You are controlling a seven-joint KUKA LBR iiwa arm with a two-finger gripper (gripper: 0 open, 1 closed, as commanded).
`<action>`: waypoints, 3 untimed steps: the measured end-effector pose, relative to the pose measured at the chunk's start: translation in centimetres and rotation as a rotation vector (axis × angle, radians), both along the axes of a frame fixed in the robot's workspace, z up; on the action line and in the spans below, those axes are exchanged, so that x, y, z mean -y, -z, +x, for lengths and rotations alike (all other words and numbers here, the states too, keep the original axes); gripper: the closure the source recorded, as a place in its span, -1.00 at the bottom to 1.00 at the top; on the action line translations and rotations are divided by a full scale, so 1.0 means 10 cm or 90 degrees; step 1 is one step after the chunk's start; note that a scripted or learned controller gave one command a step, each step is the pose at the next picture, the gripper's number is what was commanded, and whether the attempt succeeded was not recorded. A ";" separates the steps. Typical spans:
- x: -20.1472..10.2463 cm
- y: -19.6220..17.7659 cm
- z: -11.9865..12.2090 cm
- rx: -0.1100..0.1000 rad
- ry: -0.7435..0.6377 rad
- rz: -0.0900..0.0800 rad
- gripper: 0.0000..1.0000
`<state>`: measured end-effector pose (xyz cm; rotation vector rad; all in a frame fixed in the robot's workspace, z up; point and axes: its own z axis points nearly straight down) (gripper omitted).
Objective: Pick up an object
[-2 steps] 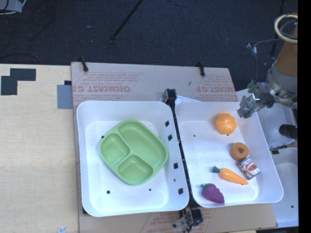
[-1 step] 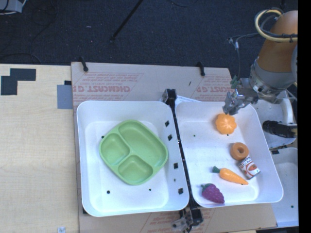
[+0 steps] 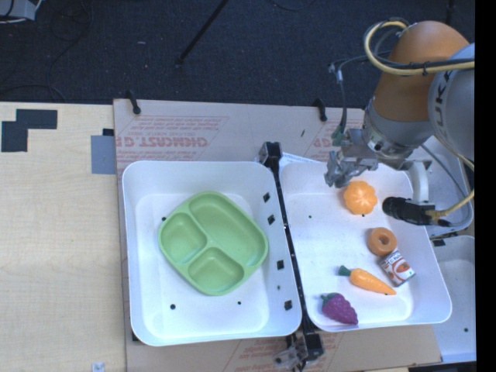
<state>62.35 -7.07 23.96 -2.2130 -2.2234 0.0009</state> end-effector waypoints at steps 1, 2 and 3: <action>-0.52 -0.07 0.04 0.001 0.000 0.000 1.00; -1.04 0.05 -0.01 -0.001 0.000 -0.001 1.00; -1.50 0.02 0.11 0.001 0.000 -0.001 1.00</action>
